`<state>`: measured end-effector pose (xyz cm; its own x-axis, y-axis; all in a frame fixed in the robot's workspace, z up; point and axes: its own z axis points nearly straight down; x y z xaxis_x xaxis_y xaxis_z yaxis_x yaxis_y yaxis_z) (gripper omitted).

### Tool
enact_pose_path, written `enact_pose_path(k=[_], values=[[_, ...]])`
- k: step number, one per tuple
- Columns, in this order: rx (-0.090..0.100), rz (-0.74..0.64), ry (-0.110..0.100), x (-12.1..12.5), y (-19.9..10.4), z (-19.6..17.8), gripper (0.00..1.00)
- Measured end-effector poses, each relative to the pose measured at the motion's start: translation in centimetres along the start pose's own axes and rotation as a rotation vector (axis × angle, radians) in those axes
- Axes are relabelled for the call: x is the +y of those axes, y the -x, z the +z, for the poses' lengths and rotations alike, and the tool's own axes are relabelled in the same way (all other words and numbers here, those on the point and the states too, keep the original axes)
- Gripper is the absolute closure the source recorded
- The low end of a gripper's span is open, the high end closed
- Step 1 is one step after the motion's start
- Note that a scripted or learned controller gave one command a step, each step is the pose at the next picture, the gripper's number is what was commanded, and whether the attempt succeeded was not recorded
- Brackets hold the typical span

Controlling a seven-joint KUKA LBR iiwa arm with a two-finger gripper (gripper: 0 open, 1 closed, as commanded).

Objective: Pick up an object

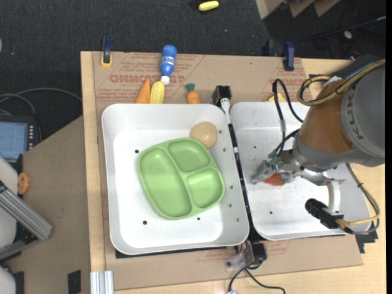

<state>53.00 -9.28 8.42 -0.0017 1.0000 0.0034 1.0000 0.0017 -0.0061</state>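
Fingers (260, 173) state can't tell, gripper (264, 175) low in rt bin (257, 219) by red obj (275, 179).

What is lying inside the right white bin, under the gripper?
Under the gripper, a small red-orange object lies on the floor of the right shallow white bin. The gripper covers part of it, so its shape is unclear.
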Motion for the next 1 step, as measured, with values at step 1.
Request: enact_pose_path(k=[1], values=[[-0.008,0.001,0.014,7.30,5.75,-0.19,0.00]])
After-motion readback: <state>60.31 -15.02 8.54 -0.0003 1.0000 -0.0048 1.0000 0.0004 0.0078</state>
